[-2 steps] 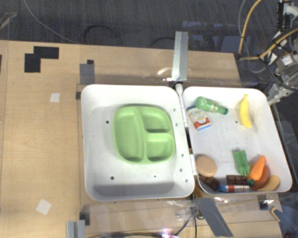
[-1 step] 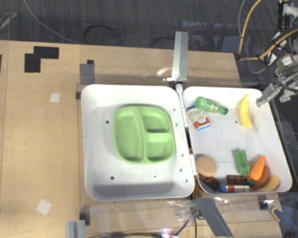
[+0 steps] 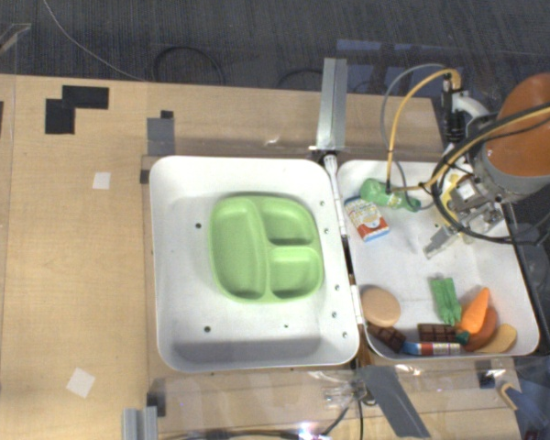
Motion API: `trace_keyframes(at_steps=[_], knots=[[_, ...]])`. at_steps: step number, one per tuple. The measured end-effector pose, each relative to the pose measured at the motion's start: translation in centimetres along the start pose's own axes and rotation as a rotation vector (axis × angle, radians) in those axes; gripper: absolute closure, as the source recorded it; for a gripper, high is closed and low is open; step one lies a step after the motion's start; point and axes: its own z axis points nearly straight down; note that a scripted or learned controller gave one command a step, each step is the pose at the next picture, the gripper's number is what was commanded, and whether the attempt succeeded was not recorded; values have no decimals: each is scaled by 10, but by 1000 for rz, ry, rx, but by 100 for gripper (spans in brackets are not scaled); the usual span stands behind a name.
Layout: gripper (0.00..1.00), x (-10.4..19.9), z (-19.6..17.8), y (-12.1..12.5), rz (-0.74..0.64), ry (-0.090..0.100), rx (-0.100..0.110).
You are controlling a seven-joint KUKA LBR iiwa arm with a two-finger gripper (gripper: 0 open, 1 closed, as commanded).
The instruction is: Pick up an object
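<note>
Two shallow white bins are seen side by side on the bench. In the left bin (image 3: 179,246) a green divided plate (image 3: 264,247) is laid flat near the middle. The right bin (image 3: 504,273) holds the loose objects: a green toy (image 3: 385,194) lies near the far left corner, with a small white carton (image 3: 368,219) just beside it; along the near edge a round tan disc (image 3: 380,306), a cluster of dark brown pieces (image 3: 428,336), a green strip (image 3: 445,300), an orange carrot (image 3: 476,311) and a pale tan piece (image 3: 500,339) are gathered — some of them touching. The gripper (image 3: 442,239) is seen over the bare middle of the right bin, well apart from the near-edge cluster and to the right of the carton; nothing is seen between its fingers, though how far they are parted cannot be told — the tips are small and blurred.
</note>
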Motion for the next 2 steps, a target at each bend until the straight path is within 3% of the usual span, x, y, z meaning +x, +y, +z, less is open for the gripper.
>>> trace_keyframes(at_steps=[1,2], knots=[[0,3,18,-53,22,12,17],[0,-25,17,40,127,13,14]])
